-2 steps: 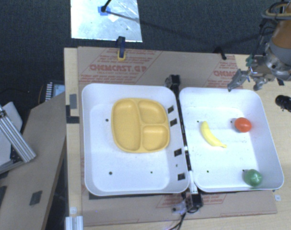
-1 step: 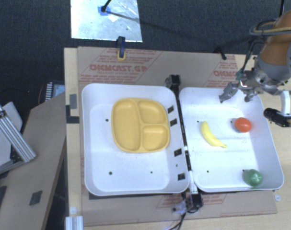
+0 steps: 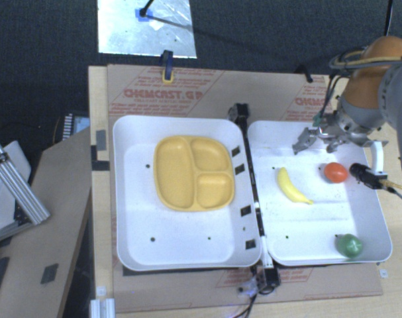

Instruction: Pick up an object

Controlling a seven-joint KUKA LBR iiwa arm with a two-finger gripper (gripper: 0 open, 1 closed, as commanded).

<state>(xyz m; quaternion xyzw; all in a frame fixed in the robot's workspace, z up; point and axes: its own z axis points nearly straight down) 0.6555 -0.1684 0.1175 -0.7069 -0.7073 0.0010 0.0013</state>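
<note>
In the camera view the pick has not yet happened. The gripper (image 3: 314, 140) hangs over the upper part of the right bin (image 3: 270, 138), at the end of the grey arm (image 3: 386, 88) that comes in from the right with its orange band above the wrist. Its fingers (image 3: 301, 145) look spread apart with nothing between them, though at this slant and size the exact gap is hard to judge. No object is lifted; every item rests on a bin floor. What is left, as I judge it, is the whole of the grasp: choosing one item, coming down over it, closing, and raising it clear.

The right bin, the one under the gripper, holds three things. The banana (image 3: 293, 186) lies below the gripper and slightly to its left, near but apart from the fingertips, tilted so that its lower end points toward the bin's bottom right. The orange-red fruit (image 3: 334, 172) sits just below and to the right of the gripper, the nearest item to it, close beside a black part of the arm's hardware (image 3: 363, 175). The green fruit (image 3: 349, 245) lies well below the gripper, in the bin's lower right corner.

The left bin (image 3: 131, 244), well to the gripper's left across the central divider (image 3: 249, 177), holds a yellow compartment plate (image 3: 193, 173) with three sections, all bare as far as can be seen.
</note>
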